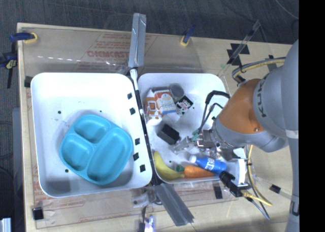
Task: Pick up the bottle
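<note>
Grey two-finger gripper (195,142) sits low in the right white bin (203,81); finger spacing cannot be determined; blue plastic bottle (210,164) lies on its side just beside it, touching the orange carrot (198,171), near the yellow banana (165,167).

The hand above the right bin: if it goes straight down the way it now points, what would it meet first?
Probably the blue bottle, which lies right under the hand near the bin's front wall, next to the carrot. Depth is hard to judge from this slanted view, so it might meet the bin floor beside the bottle instead.
</note>
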`<state>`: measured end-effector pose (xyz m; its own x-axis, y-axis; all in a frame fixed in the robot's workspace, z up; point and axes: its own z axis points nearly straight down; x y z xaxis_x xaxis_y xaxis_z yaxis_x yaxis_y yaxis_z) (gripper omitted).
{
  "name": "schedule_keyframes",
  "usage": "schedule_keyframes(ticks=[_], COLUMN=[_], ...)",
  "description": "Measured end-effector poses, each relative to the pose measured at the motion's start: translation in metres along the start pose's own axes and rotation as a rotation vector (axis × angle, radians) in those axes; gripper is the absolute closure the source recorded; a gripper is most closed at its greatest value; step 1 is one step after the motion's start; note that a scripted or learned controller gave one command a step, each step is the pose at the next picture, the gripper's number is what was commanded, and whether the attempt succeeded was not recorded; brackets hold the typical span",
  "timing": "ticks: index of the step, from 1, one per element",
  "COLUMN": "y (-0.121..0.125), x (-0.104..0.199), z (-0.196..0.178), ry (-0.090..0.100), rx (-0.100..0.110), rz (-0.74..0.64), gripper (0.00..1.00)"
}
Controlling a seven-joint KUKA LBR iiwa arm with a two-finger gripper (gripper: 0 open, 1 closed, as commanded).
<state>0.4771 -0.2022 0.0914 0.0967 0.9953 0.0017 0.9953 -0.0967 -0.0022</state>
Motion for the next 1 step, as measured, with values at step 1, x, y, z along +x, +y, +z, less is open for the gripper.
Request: schedule_keyframes(ticks=[1], y=[-0.0001], x=[-0.0047], z=[-0.0568], ry=[-0.001], rx=[0.000], rz=[-0.053], gripper=[0.00])
